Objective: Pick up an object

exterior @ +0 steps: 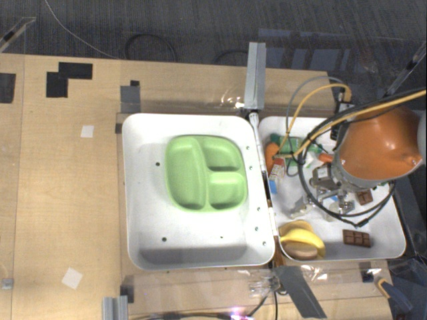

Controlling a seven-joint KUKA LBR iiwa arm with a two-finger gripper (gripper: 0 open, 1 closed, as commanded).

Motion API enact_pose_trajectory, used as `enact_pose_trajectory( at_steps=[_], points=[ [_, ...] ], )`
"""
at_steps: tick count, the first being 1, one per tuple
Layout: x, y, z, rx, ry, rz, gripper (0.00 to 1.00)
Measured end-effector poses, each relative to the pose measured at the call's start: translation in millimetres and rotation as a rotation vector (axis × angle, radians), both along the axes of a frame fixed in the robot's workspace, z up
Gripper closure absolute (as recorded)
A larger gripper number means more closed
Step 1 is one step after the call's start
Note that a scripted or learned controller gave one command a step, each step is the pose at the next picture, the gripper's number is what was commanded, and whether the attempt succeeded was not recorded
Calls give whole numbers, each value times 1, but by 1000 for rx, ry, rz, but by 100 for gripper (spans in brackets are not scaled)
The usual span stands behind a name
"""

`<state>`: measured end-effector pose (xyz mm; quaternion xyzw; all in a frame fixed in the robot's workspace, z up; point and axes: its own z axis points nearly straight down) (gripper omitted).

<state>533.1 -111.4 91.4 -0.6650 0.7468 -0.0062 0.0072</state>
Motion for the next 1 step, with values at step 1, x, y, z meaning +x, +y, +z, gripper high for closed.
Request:
enact_pose_trajectory(
  at_steps=[1],
  points=[
    [63,-11,-1,1,2,7,0]
  ],
)
